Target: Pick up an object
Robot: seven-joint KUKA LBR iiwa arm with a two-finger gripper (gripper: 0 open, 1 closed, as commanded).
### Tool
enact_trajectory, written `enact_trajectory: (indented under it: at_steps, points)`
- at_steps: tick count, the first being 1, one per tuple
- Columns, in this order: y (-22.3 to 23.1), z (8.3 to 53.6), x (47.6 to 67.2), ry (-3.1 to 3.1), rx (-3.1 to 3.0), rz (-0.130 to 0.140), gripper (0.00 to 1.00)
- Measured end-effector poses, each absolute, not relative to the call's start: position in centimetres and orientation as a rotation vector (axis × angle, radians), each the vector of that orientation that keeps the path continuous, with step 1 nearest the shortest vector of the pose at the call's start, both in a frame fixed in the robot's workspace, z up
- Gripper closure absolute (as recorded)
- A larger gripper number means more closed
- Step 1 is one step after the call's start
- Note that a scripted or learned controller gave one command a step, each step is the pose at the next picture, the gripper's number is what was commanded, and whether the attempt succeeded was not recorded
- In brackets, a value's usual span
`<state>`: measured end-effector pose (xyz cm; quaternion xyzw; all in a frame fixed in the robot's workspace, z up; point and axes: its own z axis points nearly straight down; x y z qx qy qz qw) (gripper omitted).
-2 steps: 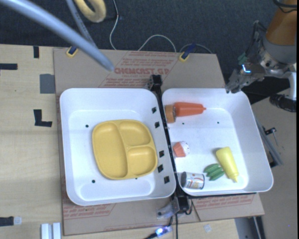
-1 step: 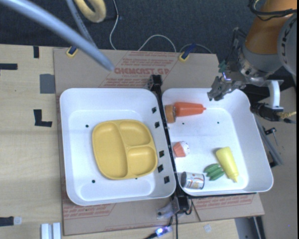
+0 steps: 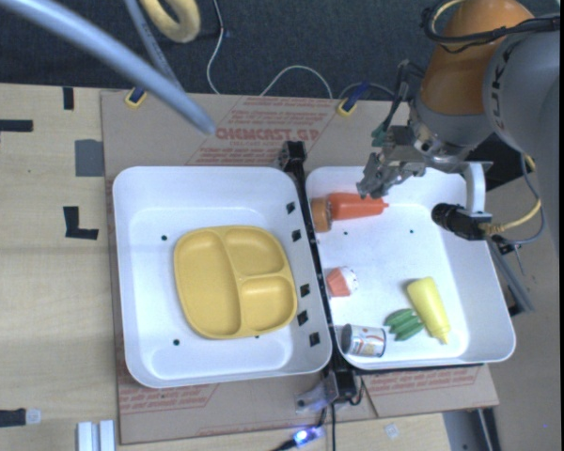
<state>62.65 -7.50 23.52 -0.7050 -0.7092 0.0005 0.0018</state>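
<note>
**Gripper over the carrot at the back of the right bin**

Start at the edge nearest you. In the right bin (image 3: 470,341) you see a small can (image 3: 365,342) lying on its side against the front left corner. Just beside it lies a green pepper (image 3: 404,323), and touching that, a yellow squeeze bottle (image 3: 430,306) set at a slant, its tip toward the front. A little farther back, close to the divider between the bins, sits a small orange and white piece (image 3: 339,281), too small for you to tell what it is.

In the left bin (image 3: 136,252) you find a yellow divided plate (image 3: 233,281) lying flat near the middle, with three compartments, one long and two smaller.

Farther back in the right bin lies the carrot (image 3: 350,209), on its side, its brownish end next to the divider and its orange body pointing right. The gripper (image 3: 377,184) hangs at the carrot's right end, touching or just above it. You cannot tell how its jaws stand, nor whether they grip the carrot.

Behind it, the arm (image 3: 493,59) reaches in from the right, orange band above the wrist. Both bins rest on a cardboard sheet (image 3: 254,125).
</note>
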Motion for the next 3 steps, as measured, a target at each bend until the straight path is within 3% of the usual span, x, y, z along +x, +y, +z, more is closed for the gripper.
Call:
enact_trajectory:
  at_steps: [3]
  points:
    - [7.7,23.1,60.3,-2.227,-2.211,0.002,1.00]
